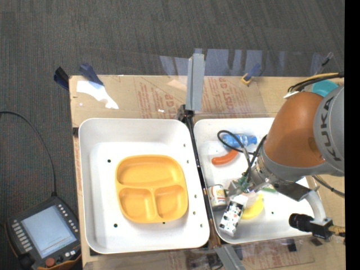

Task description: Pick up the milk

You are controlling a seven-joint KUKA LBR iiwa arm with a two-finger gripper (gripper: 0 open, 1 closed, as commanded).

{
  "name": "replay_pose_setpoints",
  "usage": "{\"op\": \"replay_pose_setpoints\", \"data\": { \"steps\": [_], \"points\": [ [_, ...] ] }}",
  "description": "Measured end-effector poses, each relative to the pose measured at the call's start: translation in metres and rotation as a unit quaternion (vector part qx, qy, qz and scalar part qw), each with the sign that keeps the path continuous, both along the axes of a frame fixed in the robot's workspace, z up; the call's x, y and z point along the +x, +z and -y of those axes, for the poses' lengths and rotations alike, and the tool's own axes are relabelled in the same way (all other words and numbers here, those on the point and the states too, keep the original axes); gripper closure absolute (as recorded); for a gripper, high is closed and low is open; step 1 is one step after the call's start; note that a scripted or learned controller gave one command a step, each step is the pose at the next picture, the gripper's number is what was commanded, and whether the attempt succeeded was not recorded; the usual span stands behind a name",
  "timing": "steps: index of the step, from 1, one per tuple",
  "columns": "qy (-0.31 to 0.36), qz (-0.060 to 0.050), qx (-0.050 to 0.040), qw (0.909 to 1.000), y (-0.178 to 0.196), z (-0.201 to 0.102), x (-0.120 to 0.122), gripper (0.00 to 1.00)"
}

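The pincer (243,191) sits low in the right bin (292,229), under the grey arm's (337,134) orange band (292,131), and its tips are lost among wrist hardware and cables, so I cannot tell how it is set. Just below it, the milk (230,215), a small white carton with dark print, lies tilted on the bin floor near the front left corner; whether the pincer touches it is not clear. A yellow piece (256,208) lies against the carton's right side. A small tin (217,194) stands just left of the carton, near the bin's left wall. Farther back lie an orange sausage-shaped thing (225,158) and, behind it, a blue item (244,140) with a dark loop across it.

The left bin (95,145) holds a yellow divided tray (151,187) with three compartments, roughly at its middle.

Both bins rest side by side on the brown counter (140,94), whose top bears red lettering and a clear sheet toward the back. A grey upright post (195,86) stands behind the seam between the bins. Blue tape (90,72) marks the counter's back left corner.

Dark grey carpet (140,27) surrounds the counter. A handheld control pendant (42,232) with a screen lies on it at front left, its black cable (34,128) curving away.
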State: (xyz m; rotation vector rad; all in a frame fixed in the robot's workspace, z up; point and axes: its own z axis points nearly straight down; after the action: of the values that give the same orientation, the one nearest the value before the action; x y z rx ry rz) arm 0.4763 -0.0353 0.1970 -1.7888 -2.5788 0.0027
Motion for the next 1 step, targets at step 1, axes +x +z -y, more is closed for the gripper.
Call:
{"op": "replay_pose_setpoints", "data": {
  "steps": [1],
  "points": [
    [-0.178, -0.001, -0.0011, 0.9839, -0.0118, -0.0264, -0.0010, 1.00]
  ]
}}
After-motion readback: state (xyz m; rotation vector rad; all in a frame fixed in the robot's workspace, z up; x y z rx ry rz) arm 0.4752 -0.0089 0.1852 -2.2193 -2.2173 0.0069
